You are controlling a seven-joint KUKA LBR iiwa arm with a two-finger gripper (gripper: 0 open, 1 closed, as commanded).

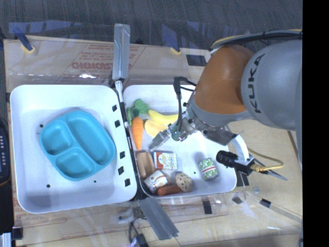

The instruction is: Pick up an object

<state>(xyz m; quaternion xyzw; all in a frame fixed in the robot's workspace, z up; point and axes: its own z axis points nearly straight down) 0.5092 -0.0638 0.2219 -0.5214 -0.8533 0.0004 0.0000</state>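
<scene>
Over the right-hand shallow white bin (226, 184), near its middle, the two-finger tool (165, 136) is hanging below the grey arm with its orange band (221, 84); its slim fingers are pointing toward the bin's left side, and whether they are parted or closed cannot be told, though nothing is showing between them.

Just beside the fingertips: a yellow plastic banana (159, 120), lying slantwise in the bin's upper left part, likely light, stiff and smooth, so probably best pinched across its narrow middle.

Left of it: an orange toy carrot (137, 131) lying lengthwise along the bin wall, a green leafy piece (140, 107) above it.

Below the tool: a small red-and-white carton (165, 160), a tan bread-like stick (145, 163), a small printed cup (157, 179), a red sausage (168, 190), a speckled cookie (183, 181), a green-labelled can (207, 169).

Left-hand white bin (31, 194): a blue divided plastic tray (77, 144) is resting inside.
</scene>
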